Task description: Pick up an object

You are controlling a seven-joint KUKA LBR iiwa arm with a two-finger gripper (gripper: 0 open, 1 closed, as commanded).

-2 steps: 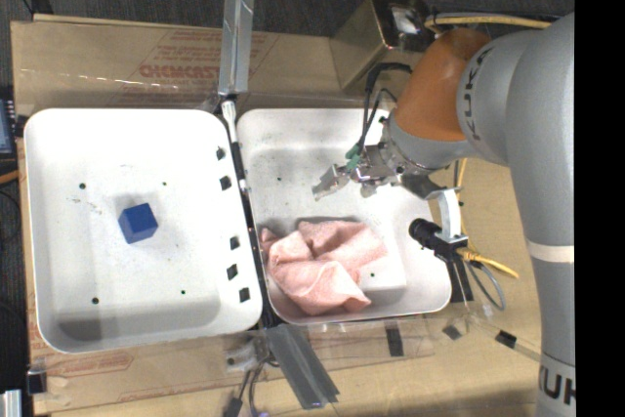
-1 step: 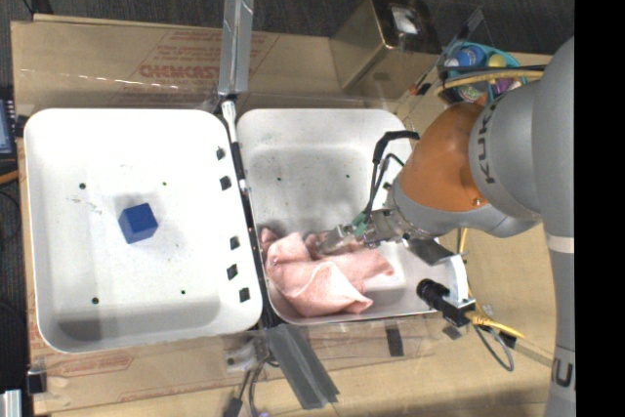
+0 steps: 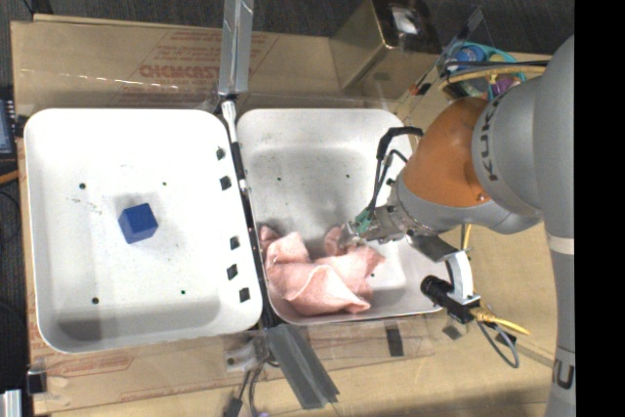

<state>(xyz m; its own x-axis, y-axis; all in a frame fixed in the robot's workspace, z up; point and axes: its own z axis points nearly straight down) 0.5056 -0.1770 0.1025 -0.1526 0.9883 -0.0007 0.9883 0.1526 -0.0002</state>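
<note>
Arm: the grey KUKA arm (image 3: pixel 522 151) with its orange band reaches in from the right and stands highest in the view, over the right bin's near corner.
Gripper: the gripper (image 3: pixel 363 231) sits low at the pink cloth's upper right edge; its grasp cannot be judged at this size.
Pink cloth: the crumpled pink cloth (image 3: pixel 317 273) lies in the right bin's (image 3: pixel 303 137) front part, bunched against the front wall.
Key relation: the cloth spreads left and frontward from the gripper, long axis roughly left to right.
Blue cube: the blue cube (image 3: pixel 138 222) rests in the left bin (image 3: pixel 59 142), well apart.
</note>
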